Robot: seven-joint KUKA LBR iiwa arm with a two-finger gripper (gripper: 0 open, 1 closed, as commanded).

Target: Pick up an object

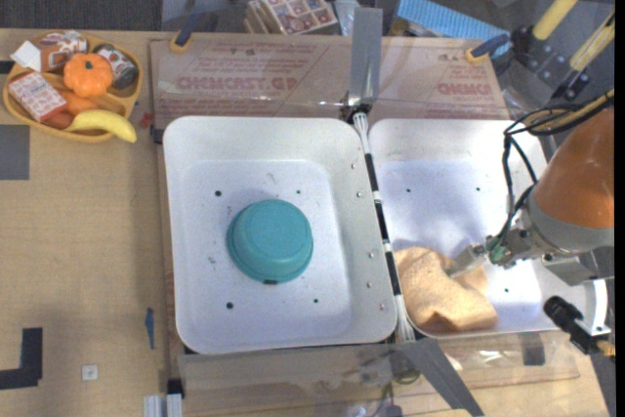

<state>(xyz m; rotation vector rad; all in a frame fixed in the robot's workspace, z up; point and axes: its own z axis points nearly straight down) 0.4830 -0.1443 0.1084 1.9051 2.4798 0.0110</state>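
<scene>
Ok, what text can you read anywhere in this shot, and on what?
"CHEMCAST GP", seen mirrored, on the left clear panel behind the bins.
Red print on the right clear panel: too blurred to read.
Printed box behind the bench: too small to read.
Packets in the yellow tray: too small to read.

The bench bears two white bins and a fruit plate.
</scene>
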